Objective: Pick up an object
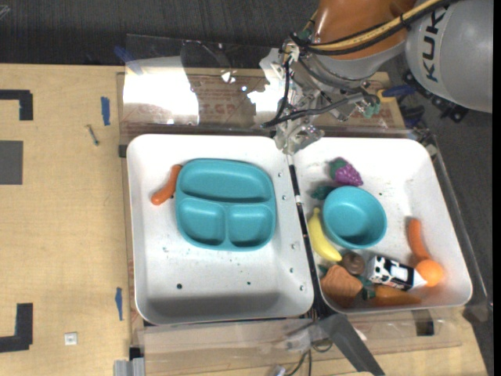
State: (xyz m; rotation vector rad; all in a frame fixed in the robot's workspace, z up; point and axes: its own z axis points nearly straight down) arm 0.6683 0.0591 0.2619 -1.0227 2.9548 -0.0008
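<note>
Gripper (pixel 296 138) of the grey arm with its orange band hangs over the far end of the divide between the two shallow white bins, nothing visibly between its parts; whether it is wide or narrow cannot be told.

Nearest it, in the right bin (pixel 446 194), lies a purple grape bunch (pixel 345 172) just beyond a teal round bowl (pixel 355 217). A yellow banana (pixel 322 240) touches the bowl's left side. An orange carrot (pixel 418 237) and orange ball (pixel 429 272) sit toward the right edge.

In the left bin (pixel 149 257), a teal three-compartment plate (pixel 225 203) has an orange sausage (pixel 165 185) at its left.
</note>
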